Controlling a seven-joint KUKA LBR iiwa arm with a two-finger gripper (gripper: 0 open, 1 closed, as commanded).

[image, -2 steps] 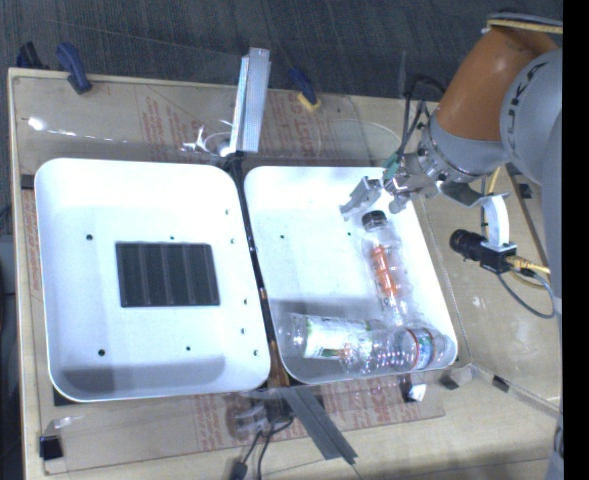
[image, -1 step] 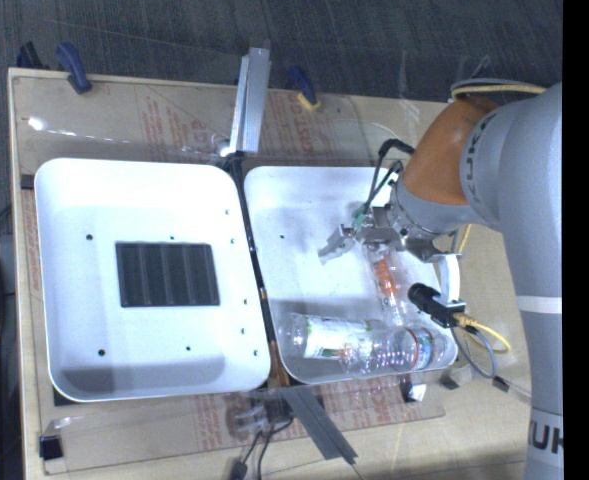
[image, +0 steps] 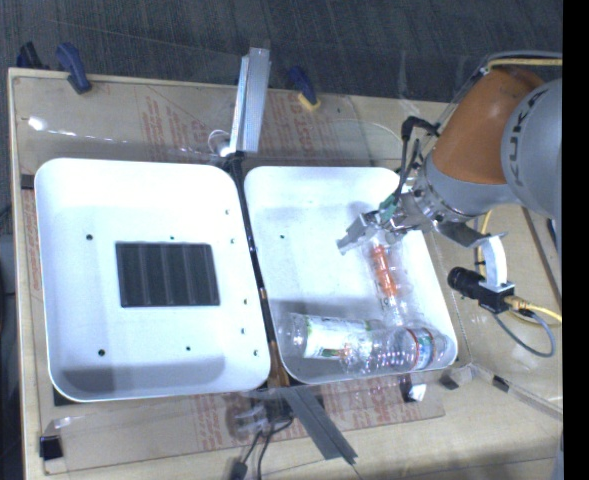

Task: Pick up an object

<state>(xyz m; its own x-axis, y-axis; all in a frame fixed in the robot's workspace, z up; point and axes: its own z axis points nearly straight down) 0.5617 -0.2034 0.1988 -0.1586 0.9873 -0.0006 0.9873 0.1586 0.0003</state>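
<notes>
In the right bin (image: 274, 268), a clear plastic bottle (image: 364, 345) with a white and green label lies on its side along the near wall. A smaller clear container with orange contents (image: 386, 278) lies above it near the right wall, pointing toward the back. My gripper (image: 366, 228) hangs over the right bin just at the far end of the orange-filled container; whether it touches it is unclear. The grey arm with its orange band (image: 479, 138) reaches in from the right.
The left bin (image: 74, 198) has a dark ribbed rectangle (image: 167, 274) on its floor. A metal bar (image: 249, 98) stands at the back between the bins. Blue clamps (image: 74, 68) grip the bench's far edge. Cables (image: 514, 308) hang at the right.
</notes>
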